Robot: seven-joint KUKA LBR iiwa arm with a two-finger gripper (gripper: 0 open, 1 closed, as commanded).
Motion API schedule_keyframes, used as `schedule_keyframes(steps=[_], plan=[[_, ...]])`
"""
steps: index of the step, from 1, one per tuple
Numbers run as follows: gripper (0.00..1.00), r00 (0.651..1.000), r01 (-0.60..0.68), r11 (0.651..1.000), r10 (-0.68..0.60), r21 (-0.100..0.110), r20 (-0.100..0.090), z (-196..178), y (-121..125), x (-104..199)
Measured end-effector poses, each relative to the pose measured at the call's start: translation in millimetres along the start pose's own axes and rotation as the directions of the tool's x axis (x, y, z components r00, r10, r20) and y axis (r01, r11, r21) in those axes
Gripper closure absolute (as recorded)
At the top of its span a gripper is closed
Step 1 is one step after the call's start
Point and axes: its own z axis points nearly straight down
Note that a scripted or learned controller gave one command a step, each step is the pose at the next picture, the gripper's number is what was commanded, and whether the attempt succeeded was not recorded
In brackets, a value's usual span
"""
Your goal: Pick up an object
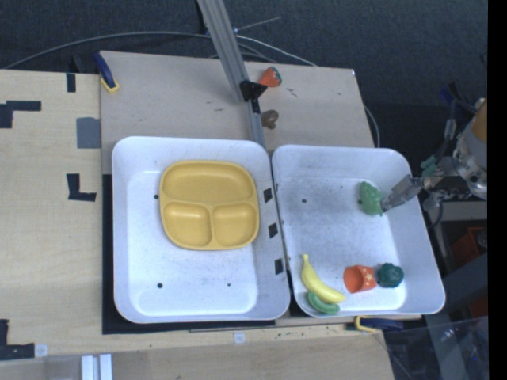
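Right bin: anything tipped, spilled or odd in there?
The orange cup lies on its side near the front of the right bin, touching a dark green lumpy toy. Nothing spilled. The banana overlaps a green item at the front wall.

"What sits below the gripper (396, 195)?"

"A white bin (341, 150). Toward its near rim, well apart from the gripper, lie a banana (317, 282), an orange cup (359, 279) on its side, and a dark teal lump (389, 275) touching the cup."

"And farther off?"

"A second bin (198, 283) on the far side from the gripper, holding a yellow divided plate (210, 204). Beyond both bins a grey pole (226, 38) slants up from the bench, with an orange clamp (270, 76) just beside it."
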Motion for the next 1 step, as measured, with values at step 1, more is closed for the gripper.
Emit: schedule_keyframes(steps=[1], plan=[[0.0, 1.0, 0.0, 1.0, 0.0, 0.0, 0.0, -0.1, 0.0, -0.2]])
